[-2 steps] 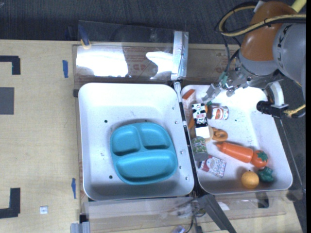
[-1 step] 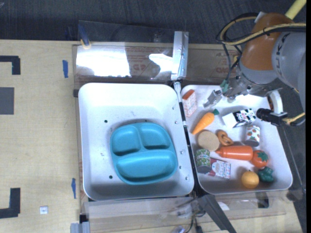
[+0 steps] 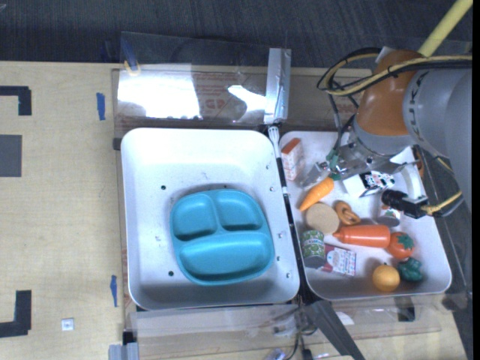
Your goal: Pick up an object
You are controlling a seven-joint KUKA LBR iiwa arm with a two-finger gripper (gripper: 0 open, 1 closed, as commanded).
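Standing beside the counter (image 3: pixel 60 201), I see the grey arm with its orange band reaching in from the right and hanging over the upper part of the right bin (image 3: pixel 442 265). The gripper (image 3: pixel 343 161) is low among the toys there, but I cannot tell how it is set or whether it has anything; the wrist and cables hide that part.

The things to pick are all in the right bin. Nearest to the gripper is a small orange carrot (image 3: pixel 318 193), lying tilted just below and left of it. I think this is the likely target, though the task names no object. To do this step well, the arm should come straight down over the middle of the carrot and close across its narrow width, not along its length.

Around it the bin is crowded. A small carton (image 3: pixel 291 158) stands near the left wall, close to the carrot's tip. A round biscuit (image 3: pixel 322 217) and a pretzel (image 3: pixel 347 213) lie just below. A bigger carrot (image 3: pixel 366 236), a green can (image 3: pixel 312 247) and an orange fruit (image 3: pixel 385 277) are further down. The carton and the bin wall may catch a finger.

The left bin (image 3: pixel 150 156) holds a blue divided tray (image 3: pixel 221 236)
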